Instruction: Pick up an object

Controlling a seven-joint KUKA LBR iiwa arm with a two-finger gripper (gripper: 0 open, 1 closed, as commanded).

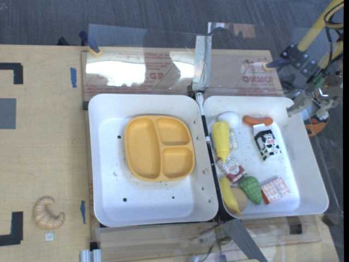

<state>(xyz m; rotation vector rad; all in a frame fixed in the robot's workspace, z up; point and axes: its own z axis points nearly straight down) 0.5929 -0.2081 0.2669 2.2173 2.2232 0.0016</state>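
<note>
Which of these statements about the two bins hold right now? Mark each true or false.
1. The yellow divided plate lies in the left bin. True.
2. The croissant lies in the right bin. False: it sits on the bench, left of both bins.
3. The milk carton lies in the right bin. True.
4. The yellow bottle rests on the plate. False: it lies in the right bin, near the divider.
5. The green toy lies beside the banana. True.

Faint red print on the clear panels [163,70] behind the bins, too blurred to read
</note>
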